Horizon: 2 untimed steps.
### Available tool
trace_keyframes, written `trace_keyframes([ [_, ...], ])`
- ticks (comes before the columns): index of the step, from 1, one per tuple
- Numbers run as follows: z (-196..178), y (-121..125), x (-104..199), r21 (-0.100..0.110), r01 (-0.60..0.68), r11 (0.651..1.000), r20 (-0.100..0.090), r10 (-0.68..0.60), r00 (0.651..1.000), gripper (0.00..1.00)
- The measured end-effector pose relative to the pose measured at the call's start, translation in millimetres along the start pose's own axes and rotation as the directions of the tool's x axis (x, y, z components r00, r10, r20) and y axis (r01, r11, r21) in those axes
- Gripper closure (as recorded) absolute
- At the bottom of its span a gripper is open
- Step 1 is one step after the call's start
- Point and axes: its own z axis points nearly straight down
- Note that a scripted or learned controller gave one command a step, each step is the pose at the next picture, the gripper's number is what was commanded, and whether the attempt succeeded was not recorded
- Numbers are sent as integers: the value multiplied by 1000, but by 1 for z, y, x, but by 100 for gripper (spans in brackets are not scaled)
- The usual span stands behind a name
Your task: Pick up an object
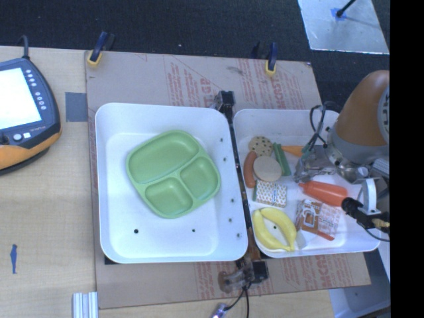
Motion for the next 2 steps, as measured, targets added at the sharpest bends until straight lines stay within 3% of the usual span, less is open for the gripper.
trace_keyframes([
  [1,0,0,0,-1,0,1000,0,0,1000,0],
  [2,-23,43,39,-2,2,1000,-1,-2,1000,0],
])
